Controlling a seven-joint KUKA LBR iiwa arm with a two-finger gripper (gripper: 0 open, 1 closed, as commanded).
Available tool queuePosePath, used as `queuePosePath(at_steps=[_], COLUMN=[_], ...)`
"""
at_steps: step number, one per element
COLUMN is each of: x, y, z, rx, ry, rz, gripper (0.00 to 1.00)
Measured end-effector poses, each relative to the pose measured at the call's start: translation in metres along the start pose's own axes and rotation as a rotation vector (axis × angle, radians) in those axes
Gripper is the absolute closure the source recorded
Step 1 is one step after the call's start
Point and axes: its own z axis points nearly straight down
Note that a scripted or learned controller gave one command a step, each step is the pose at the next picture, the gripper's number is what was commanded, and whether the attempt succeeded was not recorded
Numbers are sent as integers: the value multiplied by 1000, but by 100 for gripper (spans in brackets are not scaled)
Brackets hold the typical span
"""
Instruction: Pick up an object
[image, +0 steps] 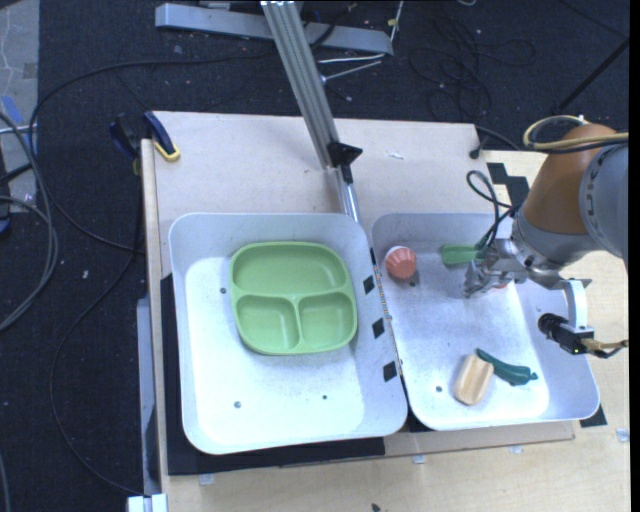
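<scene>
Tool (484, 281) position is the main thing to judge: it hangs low over the upper part of the right bin (530, 330), at the end of the grey arm with its orange band (556, 190), and its tip sits just beside a green object (458, 255) lying near the bin's back wall. Whether that tip is open or closed cannot be told from this slanted view, since the wrist hides it, and nothing can be seen gripped. Other candidates lie in the same bin: a small pink-orange object (401, 263) close to the left wall, and, well apart toward the front, a tan cylinder (473, 379) touching a dark teal piece (508, 370). The left bin (200, 400) carries a green divided plate (294, 297). The nearest target appears to be the green object, so a good grasp likely means centring over its long body, aligning across its narrow width, and descending fully before closing. Its closeness to the wall is a risk, as one side may strike the rim or nudge the object away. A slow, straight lift would then confirm the hold.
</scene>
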Motion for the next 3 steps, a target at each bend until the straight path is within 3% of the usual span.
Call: queuePosePath(at_steps=[3], x=[-10], y=[14], z=[-148], rx=[-3], ry=[-1], rz=[-3], gripper=[100])
